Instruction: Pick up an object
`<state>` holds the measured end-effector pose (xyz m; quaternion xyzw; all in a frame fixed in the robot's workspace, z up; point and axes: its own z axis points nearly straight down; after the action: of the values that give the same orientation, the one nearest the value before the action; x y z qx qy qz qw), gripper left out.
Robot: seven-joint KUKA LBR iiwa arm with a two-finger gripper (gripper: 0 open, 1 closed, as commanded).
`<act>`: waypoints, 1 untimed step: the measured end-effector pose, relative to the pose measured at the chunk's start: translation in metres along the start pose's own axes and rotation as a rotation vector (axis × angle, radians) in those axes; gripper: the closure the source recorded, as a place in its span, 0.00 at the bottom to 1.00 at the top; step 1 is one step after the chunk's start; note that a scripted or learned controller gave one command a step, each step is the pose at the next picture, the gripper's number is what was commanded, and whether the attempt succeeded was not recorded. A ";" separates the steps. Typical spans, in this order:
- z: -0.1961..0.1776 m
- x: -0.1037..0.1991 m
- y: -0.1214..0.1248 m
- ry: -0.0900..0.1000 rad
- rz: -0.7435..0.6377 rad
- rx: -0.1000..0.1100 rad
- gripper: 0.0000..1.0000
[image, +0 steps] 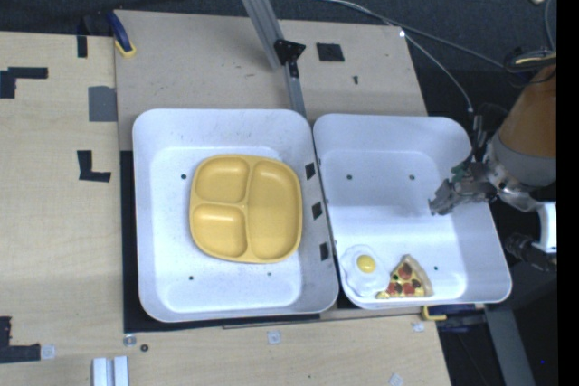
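White plastic bins sit side by side on the bench, left bin (163, 285) and right bin (380, 140) touching along their inner rims.

Left bin: one yellow divided plate (246, 208), three compartments, lying flat near the bin's centre, slightly toward the right wall. Looks like rigid moulded plastic, light, smooth and probably slippery. It is too broad to span, so the only hold would be the raised outer rim or a divider ridge. Poor candidate.

Right bin: two small toy foods along the front edge. Fried egg (364, 265) near the front-left corner, pizza slice (407, 278) just beside it to the right; whether they touch I cannot tell. Both judged light, stiff and thin, lying low on the floor, so fingers must reach nearly to the bin floor. The pizza slice should be pinched across its narrow width; its crust end looks thickest. The egg's raised yolk offers little purchase.

Gripper (445, 199) hangs over the right bin near its right wall, well apart from both toys, nothing between its fingers. Jaw spacing: cannot tell, the fingertips are too blurred.
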<state>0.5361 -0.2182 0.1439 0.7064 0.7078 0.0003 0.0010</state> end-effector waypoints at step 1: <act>-0.042 -0.003 0.000 0.000 0.001 0.000 1.00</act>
<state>0.5365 -0.2209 0.1862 0.7067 0.7075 0.0003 0.0011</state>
